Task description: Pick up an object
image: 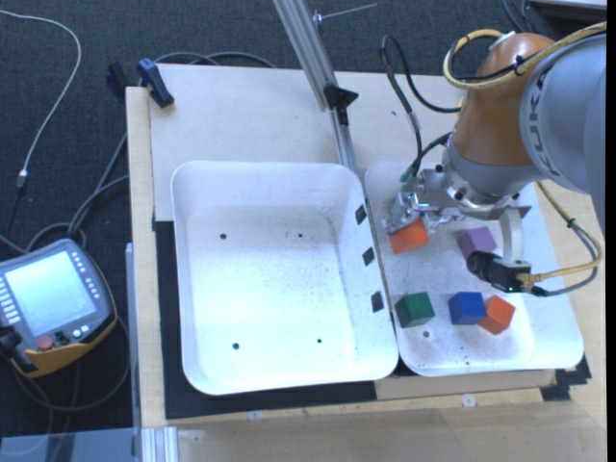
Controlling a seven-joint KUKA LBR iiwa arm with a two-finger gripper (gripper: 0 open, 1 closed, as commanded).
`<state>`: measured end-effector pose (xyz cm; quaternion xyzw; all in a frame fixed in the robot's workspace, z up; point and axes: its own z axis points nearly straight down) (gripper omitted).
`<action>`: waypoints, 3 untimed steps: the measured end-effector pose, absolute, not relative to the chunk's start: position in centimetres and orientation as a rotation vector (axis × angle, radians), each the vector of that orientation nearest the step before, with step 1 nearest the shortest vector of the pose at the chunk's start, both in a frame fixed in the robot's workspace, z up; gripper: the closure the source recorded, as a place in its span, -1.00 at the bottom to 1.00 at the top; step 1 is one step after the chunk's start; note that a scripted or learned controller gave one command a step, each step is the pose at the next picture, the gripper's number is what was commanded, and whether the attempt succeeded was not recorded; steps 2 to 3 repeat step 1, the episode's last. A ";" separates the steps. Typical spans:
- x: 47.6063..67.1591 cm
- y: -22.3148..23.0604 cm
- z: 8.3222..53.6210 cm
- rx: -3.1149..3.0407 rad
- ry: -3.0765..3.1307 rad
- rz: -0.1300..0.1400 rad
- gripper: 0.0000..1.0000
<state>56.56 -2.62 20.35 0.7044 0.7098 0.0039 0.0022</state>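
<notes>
The gripper (416,216) hangs over the upper left part of the right bin (549,349), with an orange block (410,238) at its fingertips; whether the fingers pinch that block or merely touch it, I cannot tell. The other things are placed from the orange block: a purple block (475,241) lies just to its right, partly under the arm's wrist (491,176); a green cube (416,309) sits below it near the bin's left wall; a blue cube (467,307) and a second orange cube (498,314) touch each other lower right. The left bin (192,210) lies left of it, beyond the dividing wall.
</notes>
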 end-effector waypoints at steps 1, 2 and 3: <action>59.0 5.1 19.9 2.213 2.233 0.006 1.00; 59.0 5.1 19.9 2.213 2.233 0.006 1.00; 59.0 5.1 19.9 2.213 2.233 0.006 1.00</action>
